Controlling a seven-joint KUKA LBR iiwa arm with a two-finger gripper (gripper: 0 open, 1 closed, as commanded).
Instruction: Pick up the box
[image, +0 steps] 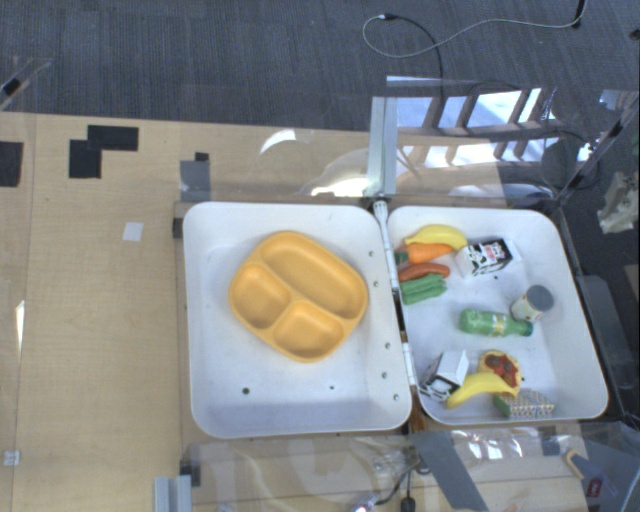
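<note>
Two small boxes lie in the right bin (570, 300). A white box with black print (485, 256) rests near the bin's back, just right of a yellow banana (437, 237) and an orange carrot (426, 253). Another white box with dark markings (445, 372) lies tilted near the front left corner, touching a second banana (477, 389).
The right bin also holds a green pea pod (422, 290), a green bottle (493, 323), a grey-topped can (534, 302), a red-and-yellow food piece (501, 367) and a small ridged item (532, 405). A yellow divided plate (298, 294) sits in the left bin (215, 390).
</note>
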